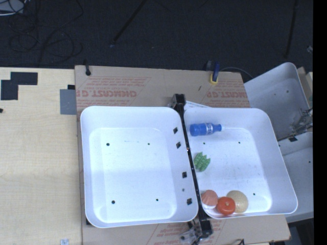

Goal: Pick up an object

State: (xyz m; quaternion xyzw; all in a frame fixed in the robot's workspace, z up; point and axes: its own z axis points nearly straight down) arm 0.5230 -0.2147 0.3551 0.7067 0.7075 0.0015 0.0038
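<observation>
Found 5 candidates for the pick, all in the right bin (265, 131). Noted a blue bottle (205, 129) on its side near the bin's upper left corner, and a small green piece (202, 162) below it, close to the black divider (186, 152). Noted 3 rounded items crowded into the lower left corner: a pink one (209, 198), a red one (226, 205) and a tan one (238, 200), touching or very nearly so.

Judged the bottle liable to roll off a closing grip, being round and lying flat. Judged the cluster awkward too: packed against the wall, with little room for fingers to get between neighbours, so a descent there could knock 1 aside or catch the rim. Took the green piece for something low and possibly soft, though too small to be sure; easy to miss altogether.

Could not tell how far open the tool was, nor whether it held or touched anything.
</observation>
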